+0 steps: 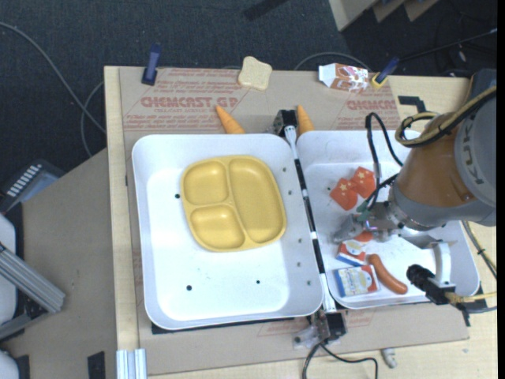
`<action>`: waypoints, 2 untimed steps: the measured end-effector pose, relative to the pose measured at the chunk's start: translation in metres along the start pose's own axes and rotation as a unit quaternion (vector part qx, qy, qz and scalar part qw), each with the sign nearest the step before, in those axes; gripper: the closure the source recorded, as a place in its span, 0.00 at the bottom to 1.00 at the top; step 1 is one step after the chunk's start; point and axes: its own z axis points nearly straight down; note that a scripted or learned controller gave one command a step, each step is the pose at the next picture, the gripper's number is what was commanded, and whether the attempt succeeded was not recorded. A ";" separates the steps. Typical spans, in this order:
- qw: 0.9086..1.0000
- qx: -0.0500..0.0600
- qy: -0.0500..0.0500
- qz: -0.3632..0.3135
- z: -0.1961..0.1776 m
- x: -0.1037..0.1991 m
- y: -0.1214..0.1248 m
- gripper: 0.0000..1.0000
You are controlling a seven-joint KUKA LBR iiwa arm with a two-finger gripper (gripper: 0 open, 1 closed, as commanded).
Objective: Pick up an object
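In the right bin (465,267) lie a red-orange toy piece (353,187), a small red-and-white item (352,251), a blue-and-white carton (355,280) and a red sausage (388,274). My gripper (359,227) is low in this bin, just below the red-orange piece and just above the red-and-white item. The grey wrist and orange band (430,184) stand over the bin's right half and hide part of its floor. I cannot make out anything held in the gripper.
The left bin (158,235) holds a yellow divided plate (233,202). Behind the bins on the cardboard lie a bread slice (254,73), two orange carrots (229,121), a small carton (345,76) and a blue clip (150,64). Cables run along the right bin's far side.
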 end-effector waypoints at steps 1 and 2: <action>1.000 -0.001 0.000 -0.001 0.000 0.018 0.047 0.00; 1.000 -0.002 -0.001 -0.001 -0.010 0.017 0.048 1.00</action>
